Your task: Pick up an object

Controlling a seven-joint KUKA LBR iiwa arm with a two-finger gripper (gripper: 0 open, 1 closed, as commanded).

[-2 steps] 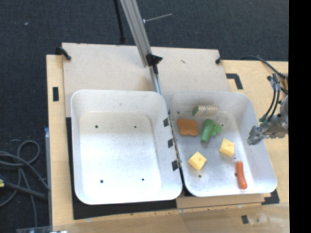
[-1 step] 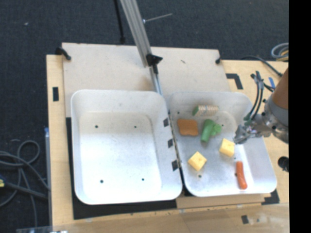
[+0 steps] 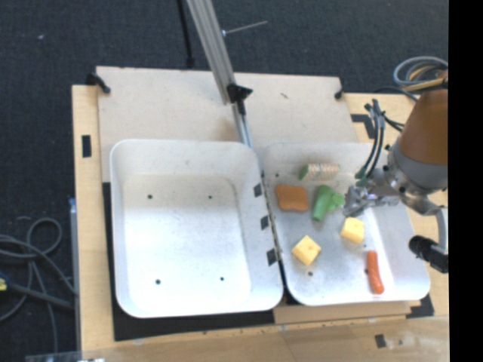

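Dark carpet floor (image 3: pixel 75 36); tan bench (image 3: pixel 173 104), two white bins (image 3: pixel 189 225); end effector (image 3: pixel 356 202) grip state unclear.

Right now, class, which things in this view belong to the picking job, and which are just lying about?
Belonging to the job:
gripper
green piece
orange-brown piece
corn cob
two yellow blocks
red-orange carrot
right bin

Lying about:
left bin
metal post
floor cables

Grey arm with orange band (image 3: pixel 427 130) entering from the right, wrist angled down and leftward; claw (image 3: pixel 356 201) held low, its metal tip pointing left.
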